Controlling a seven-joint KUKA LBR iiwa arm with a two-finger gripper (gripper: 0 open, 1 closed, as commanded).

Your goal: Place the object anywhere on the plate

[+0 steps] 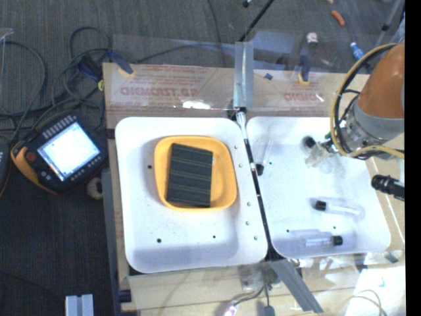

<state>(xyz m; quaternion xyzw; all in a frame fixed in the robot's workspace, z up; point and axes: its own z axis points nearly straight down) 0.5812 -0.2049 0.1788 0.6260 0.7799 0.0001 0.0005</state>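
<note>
The left bin point(131, 229) holds a yellow plate point(227, 176) with a dark ribbed block point(190, 175) lying on it. The right bin point(289, 176) holds clear tubes point(337, 207). Whether the gripper point(322, 151) has its jaws open, I cannot tell.

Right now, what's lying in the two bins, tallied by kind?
Yellow plate: 1, left bin
Dark ridged block: 1, on the plate
Clear tubes with black caps: 3, right bin
Total: 5
</note>
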